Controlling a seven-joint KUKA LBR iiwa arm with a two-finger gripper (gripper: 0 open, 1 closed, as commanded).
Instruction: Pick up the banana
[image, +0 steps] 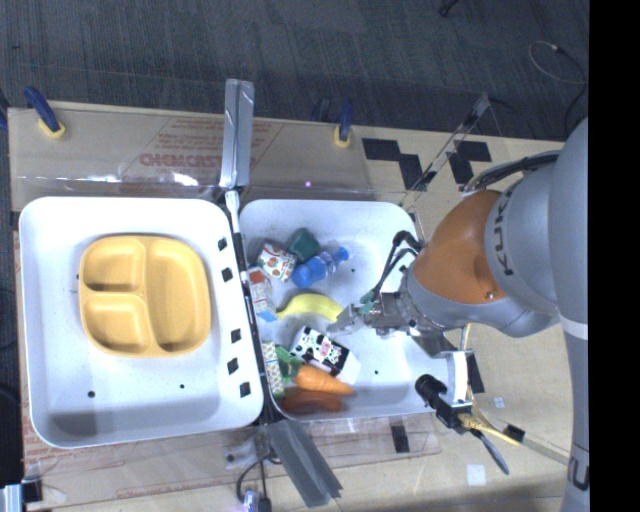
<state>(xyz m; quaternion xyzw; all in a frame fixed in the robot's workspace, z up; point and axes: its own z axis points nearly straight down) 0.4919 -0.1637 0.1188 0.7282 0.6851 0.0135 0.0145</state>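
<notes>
jaws (352, 318) | just right of banana (309, 305) | opening unclear

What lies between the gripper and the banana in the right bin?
In the camera view, nothing: the gripper sits just right of the banana, with a short stretch of bare white bin floor between them.

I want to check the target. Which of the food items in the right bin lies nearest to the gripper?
The banana: yellow and curved, it lies mid-bin just beside the gripper. The orange carrot lies farther off, toward the bin's near edge.
</notes>
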